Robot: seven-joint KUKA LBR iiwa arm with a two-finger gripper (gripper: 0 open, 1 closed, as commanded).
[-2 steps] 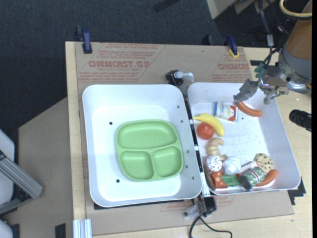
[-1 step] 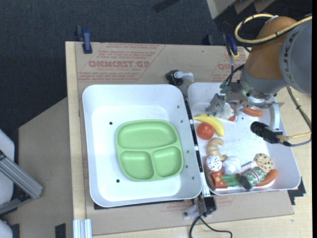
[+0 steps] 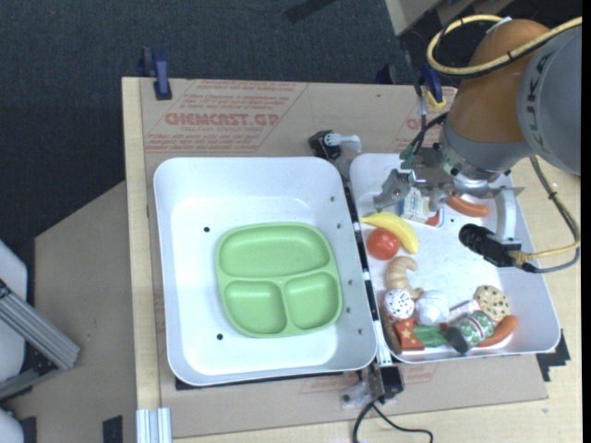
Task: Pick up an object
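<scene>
Nothing picked up yet
The hand hovers over the right bin near the banana; can't tell its grip.

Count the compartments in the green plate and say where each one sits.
3. The green plate in the left bin has one long compartment across its far side and two smaller ones nearer the camera, left and right. None looks hidden.
</scene>
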